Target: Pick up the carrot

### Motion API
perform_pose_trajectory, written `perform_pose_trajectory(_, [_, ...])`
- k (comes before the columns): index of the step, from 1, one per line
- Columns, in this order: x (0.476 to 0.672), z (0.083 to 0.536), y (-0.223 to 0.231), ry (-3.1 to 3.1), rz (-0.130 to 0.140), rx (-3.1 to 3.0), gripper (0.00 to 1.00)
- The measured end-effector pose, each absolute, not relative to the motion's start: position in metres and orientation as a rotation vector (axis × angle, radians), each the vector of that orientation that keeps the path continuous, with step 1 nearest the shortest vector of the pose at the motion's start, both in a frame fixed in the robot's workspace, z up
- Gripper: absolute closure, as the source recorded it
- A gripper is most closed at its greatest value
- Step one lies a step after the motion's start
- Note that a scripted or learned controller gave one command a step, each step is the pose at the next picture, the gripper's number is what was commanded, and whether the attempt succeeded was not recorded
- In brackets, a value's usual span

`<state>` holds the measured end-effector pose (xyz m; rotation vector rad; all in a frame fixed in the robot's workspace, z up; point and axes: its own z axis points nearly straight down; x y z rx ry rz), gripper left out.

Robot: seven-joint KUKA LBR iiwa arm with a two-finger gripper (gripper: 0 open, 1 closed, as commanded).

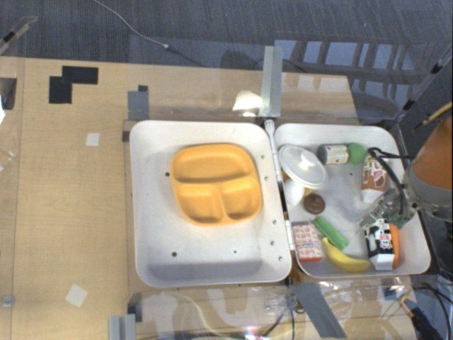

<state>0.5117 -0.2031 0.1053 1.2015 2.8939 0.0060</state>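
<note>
The carrot [395, 244] shows as a thin orange strip in the right bin's front right corner, pressed against a black-and-white carton [380, 244] that hides part of it. My gripper [383, 215] hangs just above and behind the carton and carrot, at the end of the arm reaching in from the right. Cables and the wrist clutter the view of it. Nothing is visibly held.
The right bin [422, 261] also holds a banana [345, 258], a green stick [330, 231], a red-and-white box [306, 241], a brown ball [314, 204], a white cup [303, 167], a green bottle [341, 154] and a brown packet [372, 176]. The left bin [152, 211] holds a yellow divided plate [214, 183].
</note>
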Motion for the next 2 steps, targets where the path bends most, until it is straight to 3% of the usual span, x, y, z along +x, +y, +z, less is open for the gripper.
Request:
perform_pose_trajectory(1, [0.5197, 0.0928, -0.1829, 2.783, 0.001, 1.418, 1.0])
perform_pose_trajectory(2, [0.5201, 0.0907, -0.1795, 2.787, 0.006, 1.413, 0.0])
